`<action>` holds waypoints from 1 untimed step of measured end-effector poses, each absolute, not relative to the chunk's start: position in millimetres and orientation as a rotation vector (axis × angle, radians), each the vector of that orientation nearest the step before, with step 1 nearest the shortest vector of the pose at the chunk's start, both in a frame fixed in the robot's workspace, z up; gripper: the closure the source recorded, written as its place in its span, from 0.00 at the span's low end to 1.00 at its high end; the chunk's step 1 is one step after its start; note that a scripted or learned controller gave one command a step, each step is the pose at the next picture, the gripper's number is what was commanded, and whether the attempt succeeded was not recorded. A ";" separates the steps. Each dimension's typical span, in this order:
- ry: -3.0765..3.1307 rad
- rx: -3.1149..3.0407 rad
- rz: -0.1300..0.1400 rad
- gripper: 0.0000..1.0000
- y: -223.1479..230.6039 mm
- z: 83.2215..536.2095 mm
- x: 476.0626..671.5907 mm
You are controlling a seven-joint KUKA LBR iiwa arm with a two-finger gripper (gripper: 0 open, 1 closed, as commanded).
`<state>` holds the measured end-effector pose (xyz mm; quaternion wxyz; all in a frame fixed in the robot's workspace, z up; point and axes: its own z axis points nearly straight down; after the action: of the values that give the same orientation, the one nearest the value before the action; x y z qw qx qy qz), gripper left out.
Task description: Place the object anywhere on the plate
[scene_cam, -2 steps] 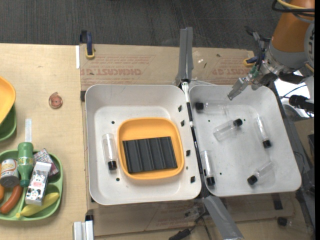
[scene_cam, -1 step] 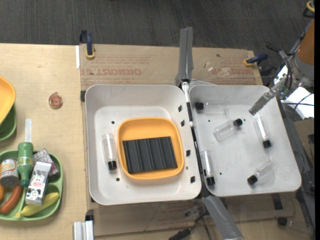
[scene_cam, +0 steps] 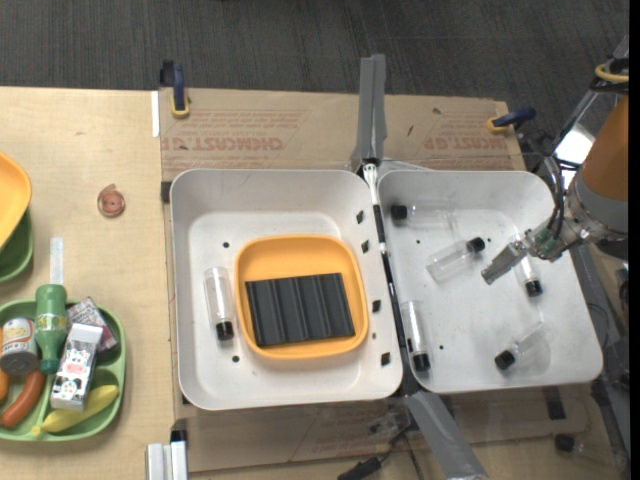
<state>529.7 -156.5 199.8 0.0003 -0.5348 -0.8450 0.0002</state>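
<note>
Orange plate (scene_cam: pixel 300 303) in left bin (scene_cam: pixel 190 268). Clear vials in right bin, one (scene_cam: pixel 455 256) near gripper (scene_cam: pixel 503 265); grip state indiscernible, probably empty. Step: approach. Next: descend, grasp vial.

Two shallow white bins (scene_cam: pixel 190 268) sit side by side. The left one holds one orange plastic plate (scene_cam: pixel 300 253), one black ridged rectangular block (scene_cam: pixel 298 308) and one clear black-capped vial (scene_cam: pixel 218 303). The right holds about five such vials.
</note>
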 end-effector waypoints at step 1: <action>-2.818 -1.385 0.000 0.00 -125.2 160.5 477.4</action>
<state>477.4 -125.2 160.5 0.0008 -0.4412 -0.8974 0.0001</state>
